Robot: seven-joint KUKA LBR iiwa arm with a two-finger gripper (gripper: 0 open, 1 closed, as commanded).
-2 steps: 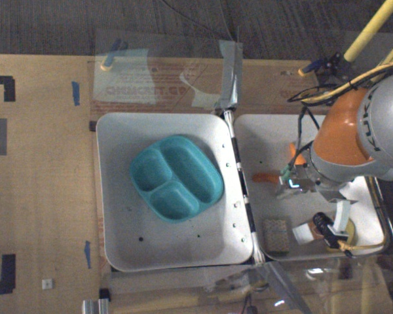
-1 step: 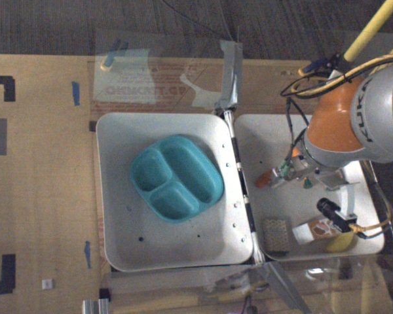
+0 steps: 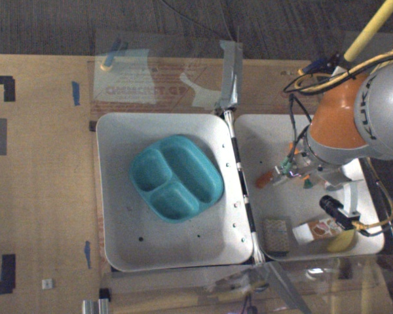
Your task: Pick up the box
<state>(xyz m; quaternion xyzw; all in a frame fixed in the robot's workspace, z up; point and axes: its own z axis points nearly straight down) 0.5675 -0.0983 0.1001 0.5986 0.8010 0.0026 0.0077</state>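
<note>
The box (image 3: pixel 319 229) is a small white and orange carton lying flat near the front right of the right bin (image 3: pixel 249 142). My gripper (image 3: pixel 299 171) hangs over the middle of that bin, under the orange wrist band, behind and a little left of the box. Nothing can be seen held in it, and the arm's body hides much of it.
A teal divided plate (image 3: pixel 177 176) lies in the left bin (image 3: pixel 118 227). In the right bin, a yellow thing (image 3: pixel 342 241) touches the box's right end. A grey ridged pad (image 3: pixel 276 235) sits at the front left and a small red-orange piece (image 3: pixel 265 177) left of the gripper.
</note>
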